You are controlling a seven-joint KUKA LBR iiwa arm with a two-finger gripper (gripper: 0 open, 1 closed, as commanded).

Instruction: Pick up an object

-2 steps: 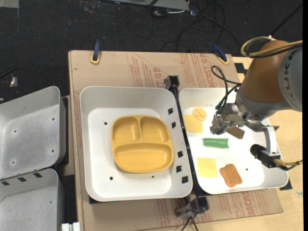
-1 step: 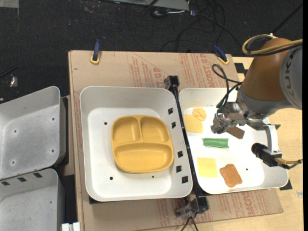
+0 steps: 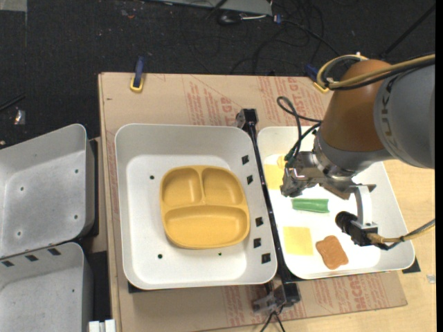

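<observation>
Hovering at centre-right of the frame, the gripper [image 3: 302,180] sits just above the green piece [image 3: 309,205] (long axis left-right); finger state: cannot tell.

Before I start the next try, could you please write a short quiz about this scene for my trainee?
1. True or false: the yellow divided plate lies in the left bin.
2. Which item lies nearest the arm's tool? A) green piece B) brown piece C) yellow square
3. Fill in: the yellow divided plate has ___ compartments.

Key: 1 true; 2 A; 3 three.
</observation>
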